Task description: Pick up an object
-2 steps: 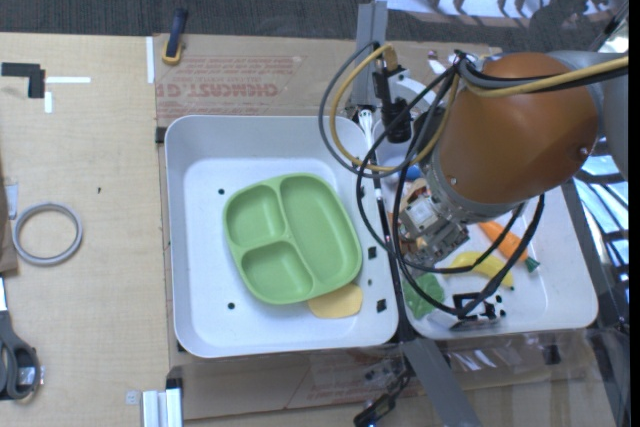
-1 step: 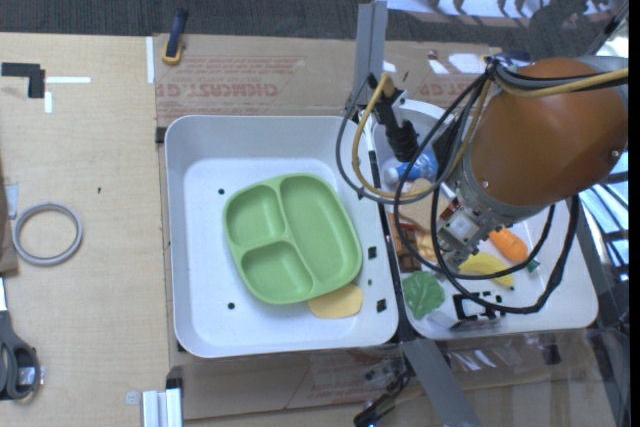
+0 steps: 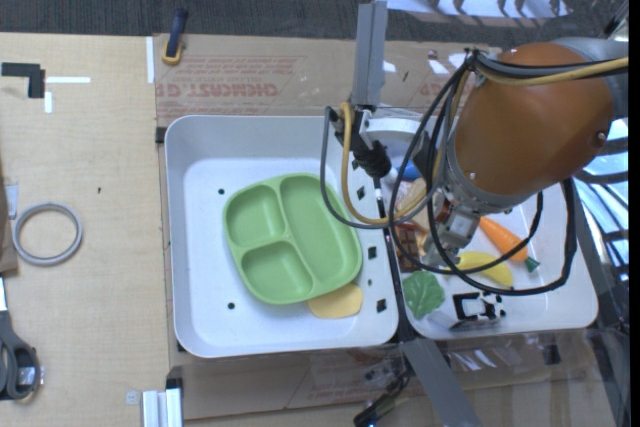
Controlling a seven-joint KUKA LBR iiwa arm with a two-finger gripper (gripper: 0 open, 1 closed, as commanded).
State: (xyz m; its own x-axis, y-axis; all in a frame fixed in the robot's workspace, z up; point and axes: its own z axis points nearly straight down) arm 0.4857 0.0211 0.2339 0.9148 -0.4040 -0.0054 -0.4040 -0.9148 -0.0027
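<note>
The arm's big orange wrist [image 3: 530, 115] hangs low over the right bin [image 3: 560, 310], and the gripper [image 3: 440, 250] reaches down into that bin's left part, close to the wall shared with the left bin [image 3: 190, 215]. Whether it is clenched or released, I cannot tell; cables crowd around it. Right of the gripper lies a carrot [image 3: 503, 237], with a yellow banana [image 3: 483, 265] just below it. A green leafy piece [image 3: 422, 295] sits under the gripper. In the left bin rests a green divided plate [image 3: 292, 238], with a yellow slice [image 3: 337, 302] peeking out beneath its lower edge.
</note>
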